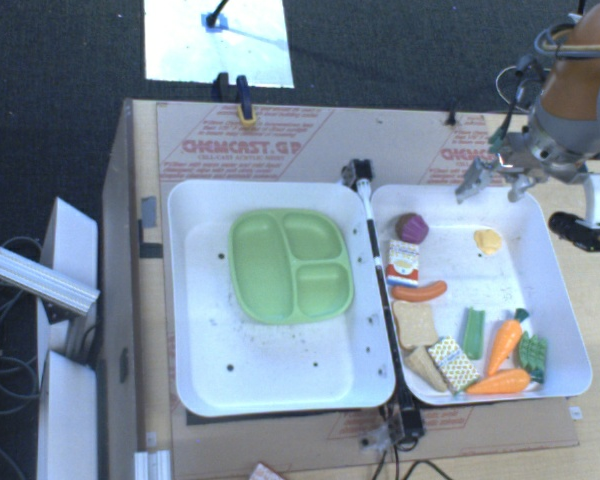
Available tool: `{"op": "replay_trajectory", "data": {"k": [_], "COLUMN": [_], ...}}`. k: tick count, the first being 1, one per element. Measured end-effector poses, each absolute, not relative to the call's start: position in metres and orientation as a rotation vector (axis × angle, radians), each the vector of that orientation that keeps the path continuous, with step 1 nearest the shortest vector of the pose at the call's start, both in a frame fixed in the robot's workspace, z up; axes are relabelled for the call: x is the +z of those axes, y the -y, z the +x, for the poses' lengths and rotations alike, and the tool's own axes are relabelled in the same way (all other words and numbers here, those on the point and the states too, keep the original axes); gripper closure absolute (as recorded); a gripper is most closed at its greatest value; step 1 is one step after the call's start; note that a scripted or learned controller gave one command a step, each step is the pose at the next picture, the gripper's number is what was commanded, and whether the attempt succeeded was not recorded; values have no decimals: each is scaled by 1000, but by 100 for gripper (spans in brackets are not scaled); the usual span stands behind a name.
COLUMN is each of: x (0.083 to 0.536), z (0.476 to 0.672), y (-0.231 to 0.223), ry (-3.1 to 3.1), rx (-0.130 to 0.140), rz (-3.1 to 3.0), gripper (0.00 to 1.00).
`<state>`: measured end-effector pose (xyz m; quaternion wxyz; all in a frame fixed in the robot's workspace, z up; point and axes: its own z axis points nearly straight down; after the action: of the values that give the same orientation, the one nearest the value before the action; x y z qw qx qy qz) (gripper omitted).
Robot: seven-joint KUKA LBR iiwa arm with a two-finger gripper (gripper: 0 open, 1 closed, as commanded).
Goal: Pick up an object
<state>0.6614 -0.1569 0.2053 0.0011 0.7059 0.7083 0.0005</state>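
Toy food lies scattered in the right bin (555, 268): a purple piece (412, 228) at 11 o'clock, a yellow piece (488, 240) at 1 o'clock, carrots (504, 340) near 5 o'clock. The end effector (496, 183) hovers open over the bin's 12 o'clock rim, gripping nothing. A green tray (290, 266) sits in the left bin (205, 368).

A dark carpet floor (60, 88) is lying all around the surface (280, 143). A brown cardboard sheet (300, 138) with red letters is covering the surface. A shiny white square (215, 28) is sitting on the floor past the surface's far edge. A silver metal bar (40, 273) and white blocks (65, 238) are sitting off its left edge.
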Motion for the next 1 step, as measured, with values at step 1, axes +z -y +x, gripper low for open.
{"op": "replay_trajectory", "data": {"k": [1], "x": [85], "z": [668], "y": [124], "ry": [-2227], "rx": [0], "rz": [2217], "gripper": [0]}}
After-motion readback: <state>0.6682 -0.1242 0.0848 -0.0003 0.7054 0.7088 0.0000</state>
